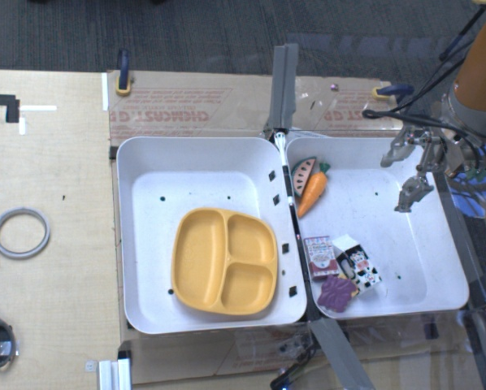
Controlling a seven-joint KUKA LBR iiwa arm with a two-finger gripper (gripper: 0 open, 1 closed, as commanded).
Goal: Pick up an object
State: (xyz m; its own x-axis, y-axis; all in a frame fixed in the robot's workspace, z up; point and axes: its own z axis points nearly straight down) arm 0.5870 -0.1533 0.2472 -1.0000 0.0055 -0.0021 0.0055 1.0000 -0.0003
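Two white bins sit side by side on a bench; toys [340,266] lie along the right bin's [405,299] left edge. Near its right edge the gripper [415,187] hovers with jaws spread and nothing between them, so the step is approach; next it must travel left and descend.

The arm reaches in from the right, its orange band at the upper right edge of the view, above the grey wrist. The gripper [410,173] hangs over the right bin's [422,295] far right corner, close to its right wall. Its two metal fingers [411,193] point down and toward the left, spread apart, with nothing between them.
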